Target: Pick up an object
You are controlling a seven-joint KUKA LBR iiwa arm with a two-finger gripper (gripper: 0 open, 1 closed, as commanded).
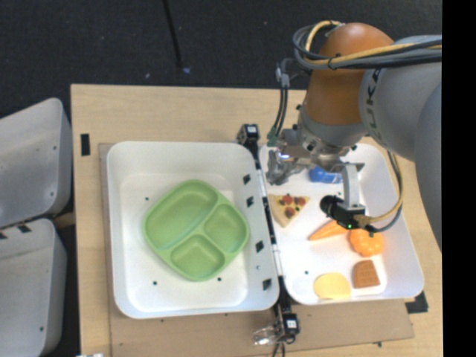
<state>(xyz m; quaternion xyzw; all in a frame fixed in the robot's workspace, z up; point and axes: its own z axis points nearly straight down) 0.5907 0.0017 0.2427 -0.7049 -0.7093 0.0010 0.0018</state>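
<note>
My gripper (314, 175) hangs over the back of the right bin (401, 274), its two grey fingers (277, 166) spread wide apart, so it is open. A small blue object (323, 175) lies on the bin floor below the gap, partly hidden by the wrist; the fingers are not touching it. In front of the gripper lie a pizza slice (288, 207), an orange carrot (327, 230), an orange lump (366, 242), a brown cookie (365, 274) and a pale yellow disc (332, 285).
The left bin (126, 288) holds a green divided plate (195, 229). A ridge with black clips (262, 222) separates the two bins. The grey arm with its orange band (349, 65) covers the right bin's back right corner.
</note>
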